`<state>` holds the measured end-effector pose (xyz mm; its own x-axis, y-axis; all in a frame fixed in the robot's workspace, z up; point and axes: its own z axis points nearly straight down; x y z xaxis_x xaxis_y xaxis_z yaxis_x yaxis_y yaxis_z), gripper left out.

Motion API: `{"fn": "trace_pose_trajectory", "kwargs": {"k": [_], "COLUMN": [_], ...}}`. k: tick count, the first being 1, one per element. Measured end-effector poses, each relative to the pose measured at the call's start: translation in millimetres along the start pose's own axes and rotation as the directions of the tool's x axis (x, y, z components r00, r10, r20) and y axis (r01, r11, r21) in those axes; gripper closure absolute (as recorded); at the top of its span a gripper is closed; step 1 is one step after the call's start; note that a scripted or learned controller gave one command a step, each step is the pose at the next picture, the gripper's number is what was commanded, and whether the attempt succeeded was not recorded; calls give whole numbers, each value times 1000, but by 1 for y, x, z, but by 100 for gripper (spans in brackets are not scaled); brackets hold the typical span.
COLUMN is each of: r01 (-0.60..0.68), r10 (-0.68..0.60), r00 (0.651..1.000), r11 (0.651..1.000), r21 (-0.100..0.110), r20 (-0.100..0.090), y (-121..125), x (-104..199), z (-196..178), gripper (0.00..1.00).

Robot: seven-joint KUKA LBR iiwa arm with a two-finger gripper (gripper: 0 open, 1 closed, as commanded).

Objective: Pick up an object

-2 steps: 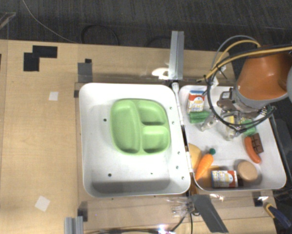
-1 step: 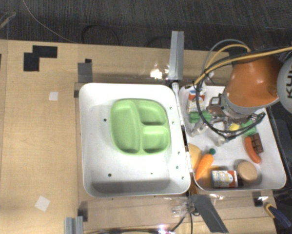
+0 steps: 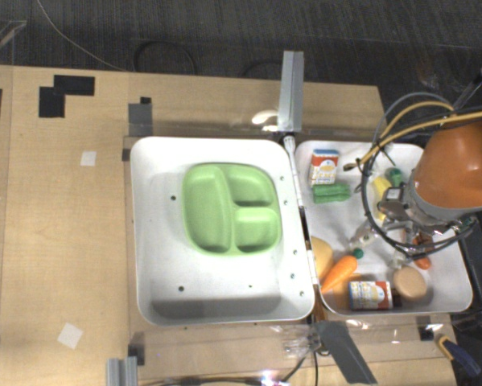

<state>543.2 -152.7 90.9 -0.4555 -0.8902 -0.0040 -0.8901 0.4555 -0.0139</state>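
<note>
The right bin [image 3: 458, 296] holds several small items. A white and red carton [image 3: 325, 167] and a green block [image 3: 331, 192] lie at its far left. An orange carrot [image 3: 339, 270], a labelled can [image 3: 369, 294] and a round tan piece [image 3: 410, 285] sit along its near side. A yellow item [image 3: 381, 187] shows beside the cables. My gripper [image 3: 405, 244] hangs low over the middle right of this bin, under the orange wrist band [image 3: 459, 167] and just beyond the tan piece. The wrist and cables hide what is directly beneath it.
In the left bin [image 3: 156, 288] lies a green divided plate [image 3: 229, 207]. A pale yellow piece [image 3: 322, 254] rests against the right bin's left wall. Yellow and black cables [image 3: 401, 123] loop over the far right corner. A metal post [image 3: 291, 91] stands behind the bins.
</note>
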Motion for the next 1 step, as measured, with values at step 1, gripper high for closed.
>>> {"fn": "trace_pose_trajectory", "kwargs": {"k": [1], "r01": [-74], "r10": [73], "r00": [997], "r11": [997], "r21": [19], "r20": [9], "y": [47], "x": [10], "z": [-2], "gripper": [0]}}
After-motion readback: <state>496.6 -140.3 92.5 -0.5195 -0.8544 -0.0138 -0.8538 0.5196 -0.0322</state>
